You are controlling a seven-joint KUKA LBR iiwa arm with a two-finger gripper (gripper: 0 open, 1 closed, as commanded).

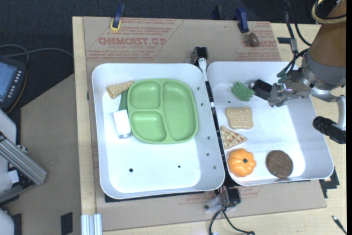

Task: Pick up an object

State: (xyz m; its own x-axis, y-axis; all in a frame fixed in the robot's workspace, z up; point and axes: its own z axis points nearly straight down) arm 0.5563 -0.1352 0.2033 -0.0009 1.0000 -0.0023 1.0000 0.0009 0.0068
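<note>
Five small items in right bin [308,118]: green bumpy toy [241,91] at far left, slice of bread [240,117] just nearer, waffle wedge [232,137] nearer again at left wall, orange pumpkin [242,162] at near left corner, brown cookie [279,163] to right of pumpkin. All lying flat on bin floor, none lifted. Gripper [263,89] low over far part of right bin, pointing left, tip just right of green toy; touching or apart: cannot tell. Nothing visible between fingers; open or closed: cannot tell, tip too dark and small. Arm [330,47] entering from right, orange band above wrist.

Left bin [148,179]: green divided plate [163,110] in far half, cracker wedge [119,88] at plate's far left, white block [122,123] touching plate's left edge.

Both bins side by side on cardboard sheet [165,36], blue clamps [117,14] at far edge.
</note>
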